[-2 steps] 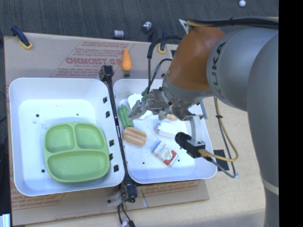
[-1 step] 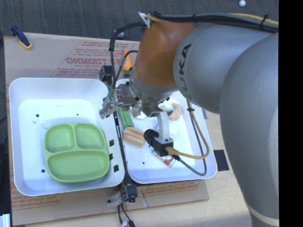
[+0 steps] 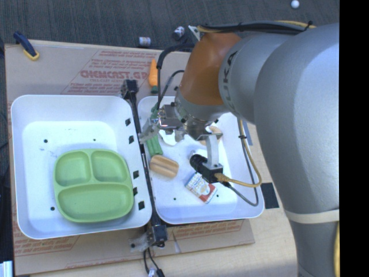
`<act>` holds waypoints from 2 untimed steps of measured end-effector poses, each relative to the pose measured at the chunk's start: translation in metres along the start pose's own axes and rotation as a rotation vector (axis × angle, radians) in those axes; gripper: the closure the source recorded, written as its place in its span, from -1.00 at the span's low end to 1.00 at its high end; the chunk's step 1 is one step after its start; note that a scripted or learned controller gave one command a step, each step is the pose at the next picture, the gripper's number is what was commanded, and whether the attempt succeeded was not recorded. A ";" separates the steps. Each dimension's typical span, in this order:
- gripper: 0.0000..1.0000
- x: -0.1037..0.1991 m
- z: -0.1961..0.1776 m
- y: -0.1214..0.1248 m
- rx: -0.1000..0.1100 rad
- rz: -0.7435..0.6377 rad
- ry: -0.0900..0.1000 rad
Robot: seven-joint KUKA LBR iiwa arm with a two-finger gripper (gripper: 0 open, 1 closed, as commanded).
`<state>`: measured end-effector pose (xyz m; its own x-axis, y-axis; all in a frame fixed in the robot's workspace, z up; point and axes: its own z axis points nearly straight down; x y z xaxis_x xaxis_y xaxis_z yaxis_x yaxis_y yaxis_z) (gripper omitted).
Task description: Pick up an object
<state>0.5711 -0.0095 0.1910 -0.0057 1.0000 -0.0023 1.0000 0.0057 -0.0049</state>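
Closely, gripper [image 3: 165, 126] at right-hand bin [image 3: 193, 215] edge, tan roll [image 3: 164, 166] beside

The left bin [image 3: 20, 154] and the right bin [image 3: 184, 209] are white. The divided tray [image 3: 92, 184] is pale green. The roll [image 3: 164, 167] is tan with darker brown stripes, the stick [image 3: 154, 146] green, the packet [image 3: 200, 188] white, red and blue. The cardboard sheet [image 3: 86, 68] is brown with red print. The arm [image 3: 288, 97] is grey, its band [image 3: 204, 68] orange.

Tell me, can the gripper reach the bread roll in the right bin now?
Probably yes. The roll lies bare on the bin floor, nothing on top, and the gripper hangs close by it. A green stick beside it may crowd the grasp.
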 end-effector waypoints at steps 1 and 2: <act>-1.00 -0.070 -0.035 0.061 -0.004 0.002 0.002; 1.00 -0.070 -0.045 0.061 -0.003 -0.004 0.002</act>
<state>0.6325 -0.0786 0.2362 -0.0092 1.0000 -0.0002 1.0000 0.0092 -0.0023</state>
